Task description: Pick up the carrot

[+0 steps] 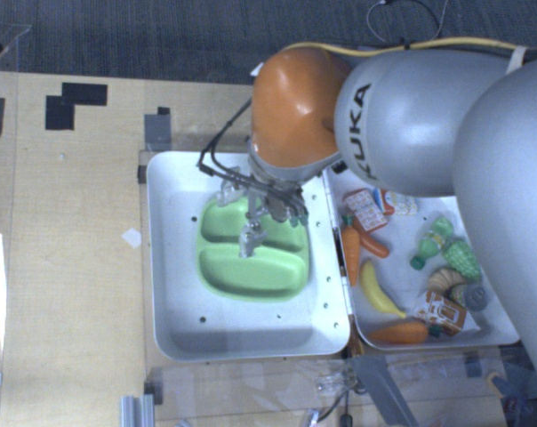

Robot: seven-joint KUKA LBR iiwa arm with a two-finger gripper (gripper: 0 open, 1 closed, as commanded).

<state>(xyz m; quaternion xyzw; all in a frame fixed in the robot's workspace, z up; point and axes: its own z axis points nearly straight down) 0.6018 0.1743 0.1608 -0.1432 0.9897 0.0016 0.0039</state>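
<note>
One carrot (350, 254) lies lengthwise along the right bin's (508, 332) left wall, beside the banana (378, 290). You likely face a light, stiff, smooth toy; take it across the thick middle. Your end effector (255, 229) hangs over the green dish (251, 269) in the left bin (175, 238), and I cannot tell its state.

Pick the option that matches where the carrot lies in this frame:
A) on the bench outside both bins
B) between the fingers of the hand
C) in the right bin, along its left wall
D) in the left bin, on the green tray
C: the carrot lies in the right bin against its left wall, while the hand hangs over the green tray in the left bin.
</note>
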